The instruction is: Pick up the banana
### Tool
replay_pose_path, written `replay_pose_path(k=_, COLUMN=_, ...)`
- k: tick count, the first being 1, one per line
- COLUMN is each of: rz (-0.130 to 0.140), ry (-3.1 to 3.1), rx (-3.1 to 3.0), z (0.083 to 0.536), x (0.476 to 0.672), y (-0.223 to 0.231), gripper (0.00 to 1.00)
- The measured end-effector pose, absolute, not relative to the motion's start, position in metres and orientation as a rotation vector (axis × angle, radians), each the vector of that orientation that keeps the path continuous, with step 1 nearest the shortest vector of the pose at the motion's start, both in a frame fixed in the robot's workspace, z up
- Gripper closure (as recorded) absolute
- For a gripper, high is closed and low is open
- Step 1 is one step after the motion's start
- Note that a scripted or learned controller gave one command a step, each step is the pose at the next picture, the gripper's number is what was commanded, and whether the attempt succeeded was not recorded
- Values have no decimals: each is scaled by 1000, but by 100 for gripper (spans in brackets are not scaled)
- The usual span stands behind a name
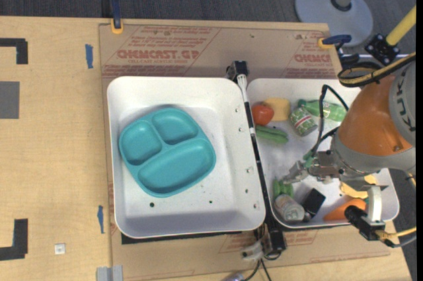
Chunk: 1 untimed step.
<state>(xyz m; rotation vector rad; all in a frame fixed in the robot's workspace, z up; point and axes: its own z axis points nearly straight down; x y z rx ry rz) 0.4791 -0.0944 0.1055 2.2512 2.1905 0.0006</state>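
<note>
A pale yellow piece [279,108], which I take for the banana, lies at the back of the right bin [390,207] next to a red tomato [262,114]. My gripper [303,171] hangs low over the middle of that bin, well in front of the yellow piece and apart from it. It sits just above a black item [312,199] and a green bottle [288,205]. The arm's orange band [370,124] hides the bin's right part.
The right bin also holds a green vegetable [271,135], a green-and-white packet [305,118], an orange carrot [338,211] and a yellow-orange scrap [352,190]. A teal divided plate [167,151] lies in the left bin [125,207]. A black divider rail [250,134] separates the bins.
</note>
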Motion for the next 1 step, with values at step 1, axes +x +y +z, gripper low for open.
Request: replay_pose_path(k=1, rz=2, ry=2533, rx=1854, z=185, x=545, y=-54, gripper=0)
